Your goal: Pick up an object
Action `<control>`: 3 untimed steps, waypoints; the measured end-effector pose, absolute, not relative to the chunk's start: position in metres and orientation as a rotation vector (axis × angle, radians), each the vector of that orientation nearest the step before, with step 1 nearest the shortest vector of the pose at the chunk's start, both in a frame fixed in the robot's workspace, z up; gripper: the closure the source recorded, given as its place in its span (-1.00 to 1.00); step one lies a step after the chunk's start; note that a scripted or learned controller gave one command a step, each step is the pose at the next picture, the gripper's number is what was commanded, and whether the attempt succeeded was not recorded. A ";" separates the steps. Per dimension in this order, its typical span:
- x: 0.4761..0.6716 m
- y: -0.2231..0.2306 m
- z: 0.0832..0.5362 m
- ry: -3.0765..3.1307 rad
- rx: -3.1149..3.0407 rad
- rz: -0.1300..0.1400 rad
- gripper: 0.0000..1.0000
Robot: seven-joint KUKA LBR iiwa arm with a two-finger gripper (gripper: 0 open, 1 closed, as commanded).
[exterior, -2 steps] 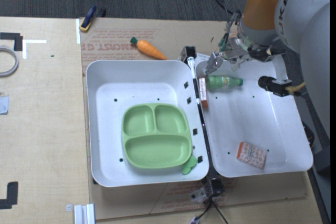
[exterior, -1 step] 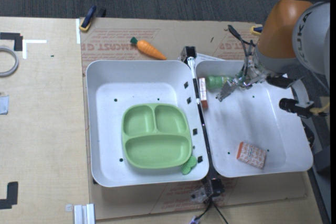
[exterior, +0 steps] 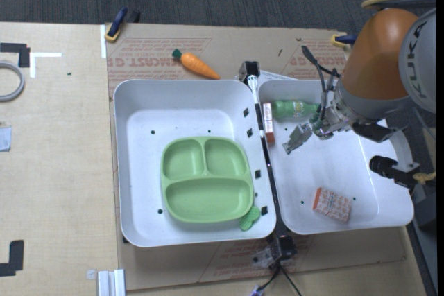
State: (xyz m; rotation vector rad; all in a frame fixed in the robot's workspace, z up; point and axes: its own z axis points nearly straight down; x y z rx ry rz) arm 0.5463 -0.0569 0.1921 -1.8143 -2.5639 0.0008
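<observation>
White letters reading "KUKA" ran down the grey arm [exterior: 416,73] at the right edge, only partly in view; the cardboard sheet [exterior: 159,52] under the bins carried red printing, upside down from this angle and too broken to read; the small carton's print was too fine to make out.

The gripper [exterior: 300,138] hung over the right bin [exterior: 388,215], near its upper left part, its metal fingers pointing down and to the left; whether they were parted or closed could not be told, and nothing showed between them.

Just above the gripper, against the bin's far wall, lay a green bottle [exterior: 295,108] on its side, translucent with a pale label; a small orange-and-white carton [exterior: 332,204] lay flat well apart from it, toward the near wall; a thin red-and-white stick [exterior: 267,123] lay along the bin's left wall.

The left bin [exterior: 139,170] held a light green divided plate [exterior: 207,179] with three compartments; a small green piece [exterior: 250,218] touched its lower right corner; a toy carrot [exterior: 197,64] lay on the cardboard beyond the bins.
</observation>
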 end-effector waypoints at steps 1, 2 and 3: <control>0.487 -0.063 0.192 -2.813 -1.401 0.000 -1.00; 0.491 -0.100 0.093 -2.919 -1.165 -0.001 -1.00; 0.492 -0.100 0.103 -2.920 -1.172 -0.003 1.00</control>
